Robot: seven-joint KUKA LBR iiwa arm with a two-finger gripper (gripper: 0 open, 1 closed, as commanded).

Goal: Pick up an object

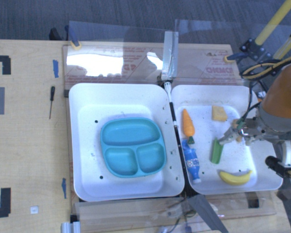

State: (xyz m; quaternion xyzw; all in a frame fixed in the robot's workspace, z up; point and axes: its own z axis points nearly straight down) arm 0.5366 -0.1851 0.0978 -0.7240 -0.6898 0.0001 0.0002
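My gripper [236,138] hangs over the right bin [203,93], near its right side, open with nothing between its fingers. A green stick-shaped object [216,151] lies just left of it, close to the left fingertip. A yellow banana [235,177] lies below the gripper near the bin's front wall. A yellow block [219,113] sits toward the back. An orange carrot [187,123] and a blue tube [191,160] lie along the bin's left wall.
The left bin [82,144] holds a blue divided plate [133,146]. A clear panel [136,57] stands behind both bins. Cables and a yellow pole [276,18] are at the upper right, beside the arm [281,103].
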